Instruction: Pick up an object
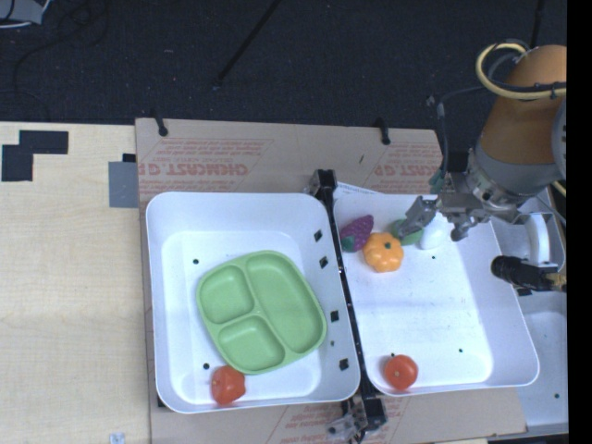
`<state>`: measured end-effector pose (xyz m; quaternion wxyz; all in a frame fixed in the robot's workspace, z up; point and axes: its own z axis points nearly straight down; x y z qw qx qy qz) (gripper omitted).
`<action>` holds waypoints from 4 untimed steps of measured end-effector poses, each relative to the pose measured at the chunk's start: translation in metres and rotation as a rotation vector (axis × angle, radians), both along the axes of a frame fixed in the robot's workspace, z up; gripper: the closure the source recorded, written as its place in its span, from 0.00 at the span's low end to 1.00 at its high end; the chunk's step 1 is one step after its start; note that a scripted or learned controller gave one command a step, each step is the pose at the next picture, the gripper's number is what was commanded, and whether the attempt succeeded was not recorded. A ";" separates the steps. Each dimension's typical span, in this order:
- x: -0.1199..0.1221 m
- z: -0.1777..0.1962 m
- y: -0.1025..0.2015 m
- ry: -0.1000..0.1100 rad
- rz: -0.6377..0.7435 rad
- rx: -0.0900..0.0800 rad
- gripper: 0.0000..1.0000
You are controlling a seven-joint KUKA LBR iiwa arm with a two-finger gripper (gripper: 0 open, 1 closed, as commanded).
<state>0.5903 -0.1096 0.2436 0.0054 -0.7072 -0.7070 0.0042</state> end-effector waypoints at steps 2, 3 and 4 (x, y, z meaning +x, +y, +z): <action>0.007 -0.039 -0.002 -0.007 0.001 -0.001 0.00; 0.016 -0.091 -0.005 -0.008 0.000 -0.001 0.00; 0.017 -0.146 -0.014 -0.007 0.000 -0.001 0.00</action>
